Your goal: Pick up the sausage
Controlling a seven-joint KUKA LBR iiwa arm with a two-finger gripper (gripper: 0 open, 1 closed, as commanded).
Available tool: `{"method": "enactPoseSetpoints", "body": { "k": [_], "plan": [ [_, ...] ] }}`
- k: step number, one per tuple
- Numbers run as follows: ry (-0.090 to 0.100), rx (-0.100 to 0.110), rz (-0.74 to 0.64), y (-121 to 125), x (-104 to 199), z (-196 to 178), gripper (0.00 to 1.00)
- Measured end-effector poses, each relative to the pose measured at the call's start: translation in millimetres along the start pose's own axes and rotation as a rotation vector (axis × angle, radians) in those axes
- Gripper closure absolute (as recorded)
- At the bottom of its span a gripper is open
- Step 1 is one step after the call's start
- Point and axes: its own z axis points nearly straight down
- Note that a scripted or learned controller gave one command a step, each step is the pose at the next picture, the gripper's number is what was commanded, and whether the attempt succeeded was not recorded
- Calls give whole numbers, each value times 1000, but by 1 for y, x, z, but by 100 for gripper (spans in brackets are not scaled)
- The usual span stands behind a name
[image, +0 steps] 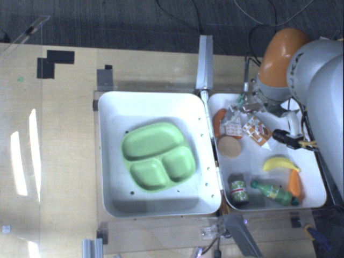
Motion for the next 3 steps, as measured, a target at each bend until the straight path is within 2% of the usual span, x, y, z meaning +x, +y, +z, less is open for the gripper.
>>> {"method": "enactPoseSetpoints", "body": {
  "k": [1, 2, 3],
  "plan": [
    [7, 33, 322, -5, 6, 2, 0],
    [6, 32, 322, -5, 5, 2, 0],
    [1, 38, 699, -7, 4, 3, 0]
  ]
}}
